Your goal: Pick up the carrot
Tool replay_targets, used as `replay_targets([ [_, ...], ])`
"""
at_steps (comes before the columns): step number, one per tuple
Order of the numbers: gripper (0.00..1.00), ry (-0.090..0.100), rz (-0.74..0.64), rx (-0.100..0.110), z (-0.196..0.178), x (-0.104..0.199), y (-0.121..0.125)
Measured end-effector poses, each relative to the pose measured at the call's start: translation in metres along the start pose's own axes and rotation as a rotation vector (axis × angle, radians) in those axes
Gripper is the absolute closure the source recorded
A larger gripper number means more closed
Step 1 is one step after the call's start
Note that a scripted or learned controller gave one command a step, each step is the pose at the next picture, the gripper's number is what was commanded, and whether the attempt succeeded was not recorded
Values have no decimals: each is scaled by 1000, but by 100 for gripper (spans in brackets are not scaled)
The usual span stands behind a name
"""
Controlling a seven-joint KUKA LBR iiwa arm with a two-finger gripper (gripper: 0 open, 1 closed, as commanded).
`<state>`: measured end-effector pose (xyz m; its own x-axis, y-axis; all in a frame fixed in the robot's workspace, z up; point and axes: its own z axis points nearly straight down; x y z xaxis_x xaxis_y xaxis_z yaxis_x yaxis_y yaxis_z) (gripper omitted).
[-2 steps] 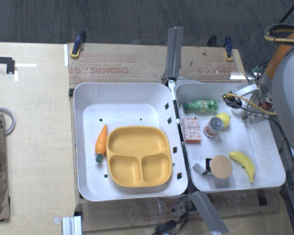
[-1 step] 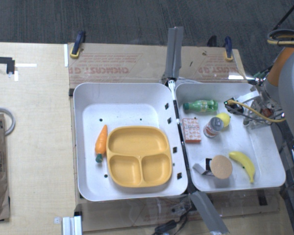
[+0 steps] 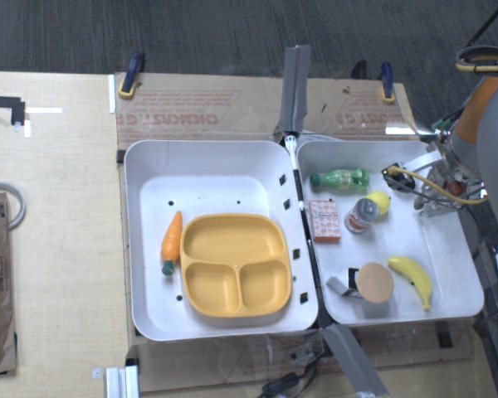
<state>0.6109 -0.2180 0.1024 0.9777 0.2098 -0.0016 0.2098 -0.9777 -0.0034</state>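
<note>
Carrot just beside yellow plate, left bin

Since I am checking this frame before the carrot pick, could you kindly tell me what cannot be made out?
All in the camera view:
- Whether the carrot touches the yellow plate: the gap is too small.
- The label on the can: too small to read.
- The grey thing beside the round wooden disc: partly covered by it.
- The arm: cut off by the right edge.
</note>
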Motion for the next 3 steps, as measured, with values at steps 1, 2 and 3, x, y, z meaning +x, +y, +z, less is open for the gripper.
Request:
replay_targets([
  [1,100,0,7,-3,-50,10,6],
  [2,0,-1,7,-3,-49,10,6],
  [3,0,5,-54,5,3,46,8],
])
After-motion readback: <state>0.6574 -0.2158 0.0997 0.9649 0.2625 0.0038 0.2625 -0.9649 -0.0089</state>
